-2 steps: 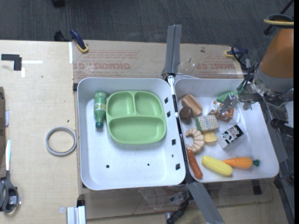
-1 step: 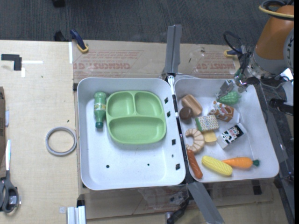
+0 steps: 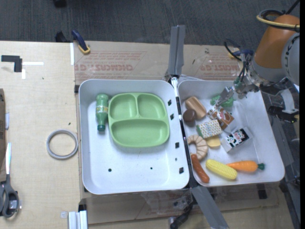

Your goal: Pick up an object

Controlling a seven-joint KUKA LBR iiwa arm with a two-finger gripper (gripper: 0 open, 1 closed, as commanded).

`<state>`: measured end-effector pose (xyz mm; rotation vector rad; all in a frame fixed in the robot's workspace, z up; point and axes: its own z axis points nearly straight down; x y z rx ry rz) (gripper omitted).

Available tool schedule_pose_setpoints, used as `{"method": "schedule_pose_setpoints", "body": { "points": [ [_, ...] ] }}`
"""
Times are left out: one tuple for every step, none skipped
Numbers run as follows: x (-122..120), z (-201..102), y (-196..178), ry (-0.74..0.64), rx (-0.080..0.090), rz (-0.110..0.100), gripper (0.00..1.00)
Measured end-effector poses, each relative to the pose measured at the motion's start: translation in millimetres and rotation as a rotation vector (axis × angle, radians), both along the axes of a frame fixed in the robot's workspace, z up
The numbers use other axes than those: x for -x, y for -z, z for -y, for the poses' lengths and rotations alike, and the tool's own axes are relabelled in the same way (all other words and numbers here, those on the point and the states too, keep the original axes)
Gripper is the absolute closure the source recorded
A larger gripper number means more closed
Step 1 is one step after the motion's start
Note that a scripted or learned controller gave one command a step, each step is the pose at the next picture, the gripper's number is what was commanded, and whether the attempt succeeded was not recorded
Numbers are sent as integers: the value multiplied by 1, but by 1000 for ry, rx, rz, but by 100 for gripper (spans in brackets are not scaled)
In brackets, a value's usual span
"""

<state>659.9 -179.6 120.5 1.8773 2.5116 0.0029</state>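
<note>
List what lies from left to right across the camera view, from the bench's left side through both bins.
Scissors → tape ring → green bottle → green divided plate → toy hot dog → corn cob → toy carrot

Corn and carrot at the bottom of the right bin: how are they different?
The corn is yellow and bumpy; the carrot is orange and smooth. The corn is stubby with rounded ends; the carrot tapers from a green stem end. The corn lies at a slant; the carrot lies nearly level. Both are toy foods lying flat in the right bin.
</note>
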Motion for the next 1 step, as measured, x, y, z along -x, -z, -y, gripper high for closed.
{"method": "schedule_pose_setpoints", "body": {
  "points": [
    [0,-12,28,25,-1,-3,0]
  ]
}}
